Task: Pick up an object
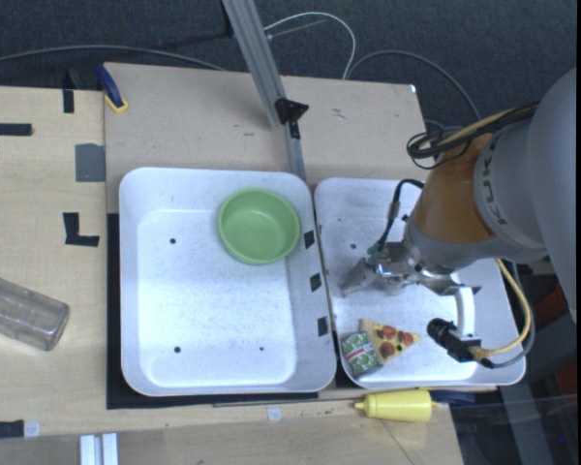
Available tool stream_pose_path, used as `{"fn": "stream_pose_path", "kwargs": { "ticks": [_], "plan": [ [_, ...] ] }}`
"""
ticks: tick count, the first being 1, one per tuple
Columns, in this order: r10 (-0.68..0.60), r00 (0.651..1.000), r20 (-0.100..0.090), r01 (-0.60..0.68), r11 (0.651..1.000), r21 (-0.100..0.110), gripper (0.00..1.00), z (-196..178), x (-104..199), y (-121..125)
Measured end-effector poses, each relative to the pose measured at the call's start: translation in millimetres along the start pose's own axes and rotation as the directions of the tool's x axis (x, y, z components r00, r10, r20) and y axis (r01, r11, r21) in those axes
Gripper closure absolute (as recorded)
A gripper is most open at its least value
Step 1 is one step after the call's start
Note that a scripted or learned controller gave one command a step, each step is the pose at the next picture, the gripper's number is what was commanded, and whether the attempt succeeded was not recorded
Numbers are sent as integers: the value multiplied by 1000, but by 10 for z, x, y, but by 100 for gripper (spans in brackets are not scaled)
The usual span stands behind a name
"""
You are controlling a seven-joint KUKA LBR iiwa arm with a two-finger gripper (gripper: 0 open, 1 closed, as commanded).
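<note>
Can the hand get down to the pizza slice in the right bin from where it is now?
Probably yes. The hand hangs in the same bin, just above the pizza slice, with bare floor between. Only a small green packet touches the slice's left end.

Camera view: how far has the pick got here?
Done: the arm has reached into the right bin. In hand: the gripper sits low over bare bin floor, nothing visibly between its fingers. Left: grasping and lifting something; the pizza slice and green packet lie nearby, the green bowl in the left bin.
</note>
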State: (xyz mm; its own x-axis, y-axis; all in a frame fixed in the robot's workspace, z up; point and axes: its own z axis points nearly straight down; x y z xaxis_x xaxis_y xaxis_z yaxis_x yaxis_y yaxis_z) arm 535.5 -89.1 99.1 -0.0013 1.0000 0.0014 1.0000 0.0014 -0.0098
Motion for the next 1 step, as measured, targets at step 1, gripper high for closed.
{"fn": "stream_pose_path", "kwargs": {
  "ticks": [1],
  "plan": [
    [0,1000,2,0,1000,-9,0,93,2,5]
  ]
}}
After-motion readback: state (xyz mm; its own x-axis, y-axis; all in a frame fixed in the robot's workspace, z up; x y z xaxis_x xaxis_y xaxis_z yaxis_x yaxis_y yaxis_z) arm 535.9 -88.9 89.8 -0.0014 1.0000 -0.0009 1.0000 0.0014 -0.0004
